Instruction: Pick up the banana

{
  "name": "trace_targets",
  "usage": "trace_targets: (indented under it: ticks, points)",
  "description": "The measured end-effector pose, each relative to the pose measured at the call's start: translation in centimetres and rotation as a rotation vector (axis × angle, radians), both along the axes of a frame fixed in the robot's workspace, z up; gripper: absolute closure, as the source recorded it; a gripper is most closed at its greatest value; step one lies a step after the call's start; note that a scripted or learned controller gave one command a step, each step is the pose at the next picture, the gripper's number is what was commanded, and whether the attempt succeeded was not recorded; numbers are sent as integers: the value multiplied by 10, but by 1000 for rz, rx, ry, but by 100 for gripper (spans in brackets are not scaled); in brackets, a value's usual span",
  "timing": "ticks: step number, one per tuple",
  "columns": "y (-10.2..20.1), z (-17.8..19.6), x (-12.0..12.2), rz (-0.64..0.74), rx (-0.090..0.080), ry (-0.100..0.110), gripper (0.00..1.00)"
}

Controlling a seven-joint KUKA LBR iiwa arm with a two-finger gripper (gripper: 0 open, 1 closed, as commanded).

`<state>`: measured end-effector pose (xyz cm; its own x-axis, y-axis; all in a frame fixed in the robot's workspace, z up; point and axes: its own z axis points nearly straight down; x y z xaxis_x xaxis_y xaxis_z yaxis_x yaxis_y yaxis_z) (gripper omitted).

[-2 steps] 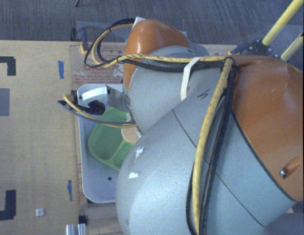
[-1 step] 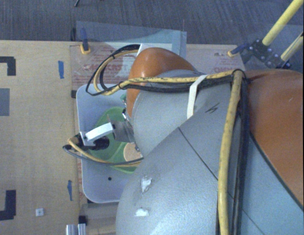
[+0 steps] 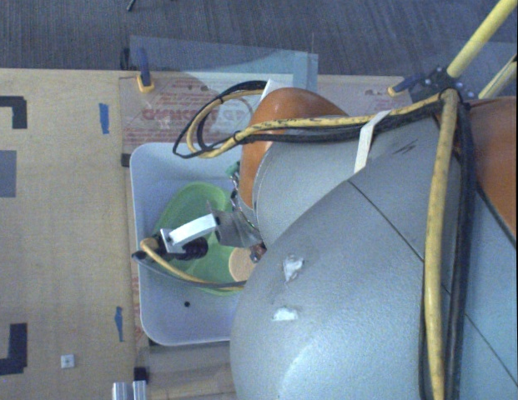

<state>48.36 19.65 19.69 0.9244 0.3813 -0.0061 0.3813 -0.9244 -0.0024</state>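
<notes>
The smooth grey arm hangs over a shallow white bin [image 3: 171, 319], its claw [image 3: 232, 230] above a rounded, perhaps plastic green thing [image 3: 192, 202]. Its grip and the banana's place cannot be told.

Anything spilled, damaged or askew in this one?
Nothing plainly amiss. The arm hangs low over the white bin, covering much of it; a green thing lies in the bin beneath it, too hidden to judge.

Robotics lab: plywood bench [image 3: 58, 223], blue tape marks [image 3: 103, 117], white bin [image 3: 158, 182], grey carpet [image 3: 367, 15].
</notes>
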Motion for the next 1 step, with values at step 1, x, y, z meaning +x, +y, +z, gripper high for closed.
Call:
trace_targets:
  ticks: [1]
  points:
    - [28, 56, 23, -192, -1, -7, 100]
